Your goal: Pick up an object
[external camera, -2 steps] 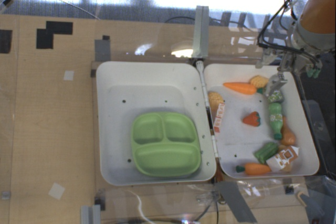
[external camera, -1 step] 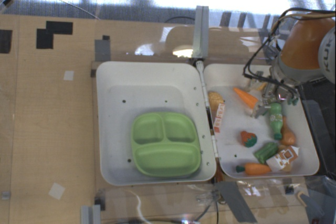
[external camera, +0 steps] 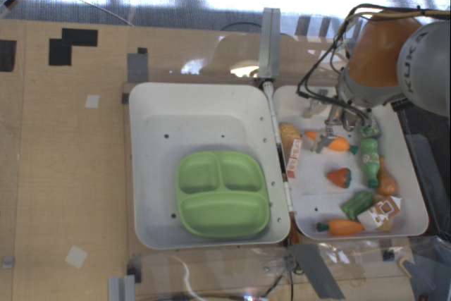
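Nearest the camera, along the front edge of the right bin (external camera: 416, 222), lie a toy carrot (external camera: 340, 227), a small carton (external camera: 381, 213) and a green block (external camera: 357, 204), all close together. Further back sit a red pepper (external camera: 339, 177), a green bottle (external camera: 369, 159) standing lengthwise front to back, and a white packet (external camera: 292, 157) against the wall shared with the left bin (external camera: 148, 151), which holds a green divided plate (external camera: 222, 194).

The jaws (external camera: 330, 139) hang low over the back of the right bin — an orange toy (external camera: 339, 145) lies just beside them, toward the front and right, its long axis running roughly left to right. Whether the jaws are spread or closed cannot be told; nothing is seen pinched between them.

The carton and packet carry print — too small to read.
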`<state>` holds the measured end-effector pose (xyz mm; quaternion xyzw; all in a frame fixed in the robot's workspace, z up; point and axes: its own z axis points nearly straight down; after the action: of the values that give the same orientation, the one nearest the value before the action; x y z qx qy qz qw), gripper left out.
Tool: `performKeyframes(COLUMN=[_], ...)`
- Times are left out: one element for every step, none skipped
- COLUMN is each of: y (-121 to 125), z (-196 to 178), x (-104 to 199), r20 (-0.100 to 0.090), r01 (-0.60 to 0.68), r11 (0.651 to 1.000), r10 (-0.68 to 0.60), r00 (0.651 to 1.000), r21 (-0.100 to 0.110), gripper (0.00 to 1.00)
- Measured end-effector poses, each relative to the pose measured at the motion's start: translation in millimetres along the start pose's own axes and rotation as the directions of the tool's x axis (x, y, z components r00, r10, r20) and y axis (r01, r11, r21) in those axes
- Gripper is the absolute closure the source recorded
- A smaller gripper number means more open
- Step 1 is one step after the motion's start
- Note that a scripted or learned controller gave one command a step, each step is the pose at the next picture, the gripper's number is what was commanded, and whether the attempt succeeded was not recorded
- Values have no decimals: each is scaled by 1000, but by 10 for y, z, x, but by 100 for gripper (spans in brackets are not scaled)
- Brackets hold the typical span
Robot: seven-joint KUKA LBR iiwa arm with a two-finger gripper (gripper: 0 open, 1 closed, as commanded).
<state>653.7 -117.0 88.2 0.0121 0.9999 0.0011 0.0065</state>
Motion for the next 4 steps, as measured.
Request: performKeyframes(y=[-24, 232, 89, 103], z=[-154, -1779, -602, -1685], x=[-39, 57, 602, -101], r20=[14, 16, -13, 7], r01=[2, 66, 48, -38], r11=[1000, 998, 999, 999], r10=[-2, -66, -48, 38], r00=[1000, 998, 999, 999], r21=[3, 5, 1, 3], gripper=[100, 100, 100, 100])
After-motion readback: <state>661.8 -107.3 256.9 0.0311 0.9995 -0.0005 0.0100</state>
